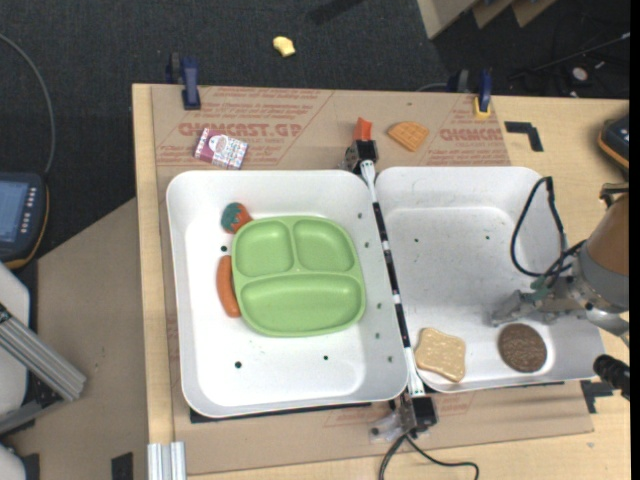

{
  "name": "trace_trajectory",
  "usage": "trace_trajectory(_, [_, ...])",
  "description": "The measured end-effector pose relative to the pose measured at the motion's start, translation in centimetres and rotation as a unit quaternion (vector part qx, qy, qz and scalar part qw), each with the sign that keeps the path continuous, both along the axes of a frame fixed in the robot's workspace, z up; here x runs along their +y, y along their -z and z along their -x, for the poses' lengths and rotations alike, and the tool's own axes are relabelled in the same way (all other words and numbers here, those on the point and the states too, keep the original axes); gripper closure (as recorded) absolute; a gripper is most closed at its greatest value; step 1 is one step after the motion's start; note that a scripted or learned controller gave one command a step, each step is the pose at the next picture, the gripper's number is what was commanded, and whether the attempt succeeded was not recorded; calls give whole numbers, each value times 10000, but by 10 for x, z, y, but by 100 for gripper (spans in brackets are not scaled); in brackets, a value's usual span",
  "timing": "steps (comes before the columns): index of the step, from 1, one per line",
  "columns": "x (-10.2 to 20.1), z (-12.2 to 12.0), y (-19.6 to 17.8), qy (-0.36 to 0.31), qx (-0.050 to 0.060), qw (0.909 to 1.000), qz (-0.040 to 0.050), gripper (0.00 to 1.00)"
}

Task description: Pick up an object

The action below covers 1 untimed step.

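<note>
In the right bin (450,203), a round brown patty (523,348) lies near the front right, and a tan slice of bread (441,354) rests at the front left corner. My gripper (512,311) hangs low in that bin, just behind and slightly left of the patty, very close to it. Nothing shows in its grasp. The left bin (200,358) holds a green divided plate (297,275). An orange sausage-shaped piece (228,286) lies along the plate's left side, and a small red and green item (235,216) sits by its back left corner.
A black cable (528,230) loops over the right bin's back right part, and the arm (608,258) stands over that bin's right rim. On the bench behind the bins lie a pink packet (221,148) and an orange cracker (407,135).
</note>
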<state>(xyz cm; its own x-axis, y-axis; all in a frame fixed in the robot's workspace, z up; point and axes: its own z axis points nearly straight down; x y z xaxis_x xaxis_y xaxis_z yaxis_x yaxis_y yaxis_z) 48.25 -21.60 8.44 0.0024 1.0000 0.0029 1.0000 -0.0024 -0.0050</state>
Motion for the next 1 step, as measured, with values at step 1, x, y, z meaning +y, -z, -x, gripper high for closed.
trace_trajectory(1, [2, -23, 0, -20, -39, 10000, 26, 0])
